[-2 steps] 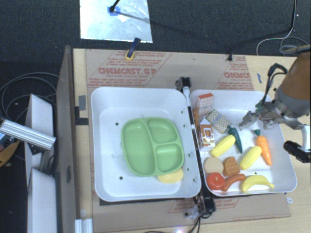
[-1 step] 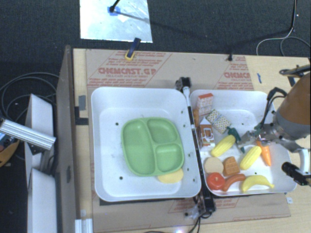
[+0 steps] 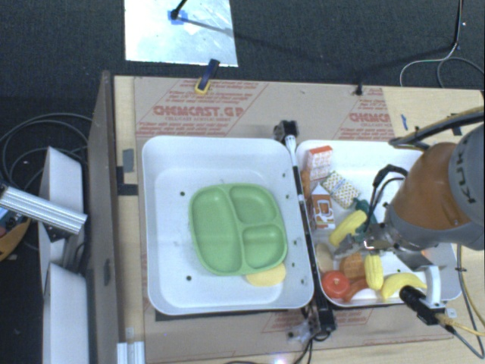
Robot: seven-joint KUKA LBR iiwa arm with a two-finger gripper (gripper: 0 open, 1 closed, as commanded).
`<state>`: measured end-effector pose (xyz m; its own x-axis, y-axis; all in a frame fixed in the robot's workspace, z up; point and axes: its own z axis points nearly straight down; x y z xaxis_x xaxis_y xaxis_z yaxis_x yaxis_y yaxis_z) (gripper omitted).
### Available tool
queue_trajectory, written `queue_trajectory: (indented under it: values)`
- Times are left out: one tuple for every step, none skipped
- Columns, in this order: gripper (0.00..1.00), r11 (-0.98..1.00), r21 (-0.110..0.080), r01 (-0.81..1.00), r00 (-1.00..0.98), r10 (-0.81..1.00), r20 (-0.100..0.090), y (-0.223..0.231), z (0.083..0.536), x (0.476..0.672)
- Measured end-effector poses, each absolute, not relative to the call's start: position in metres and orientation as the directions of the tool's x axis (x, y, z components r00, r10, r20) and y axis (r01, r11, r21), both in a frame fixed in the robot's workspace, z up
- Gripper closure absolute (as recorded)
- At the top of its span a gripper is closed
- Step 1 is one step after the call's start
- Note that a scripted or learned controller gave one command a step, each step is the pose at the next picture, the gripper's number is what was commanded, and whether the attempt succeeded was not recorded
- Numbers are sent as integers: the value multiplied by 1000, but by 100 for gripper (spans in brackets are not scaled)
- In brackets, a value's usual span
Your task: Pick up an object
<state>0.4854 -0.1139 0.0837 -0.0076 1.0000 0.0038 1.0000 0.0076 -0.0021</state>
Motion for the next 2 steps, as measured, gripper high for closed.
queue_trajectory:
  values:
    - [0, 7, 13, 1000, -6, 1000, -6, -163, 86, 610]
    - [0, 7, -65, 998, -7, 1000, 12, -172, 79, 658]
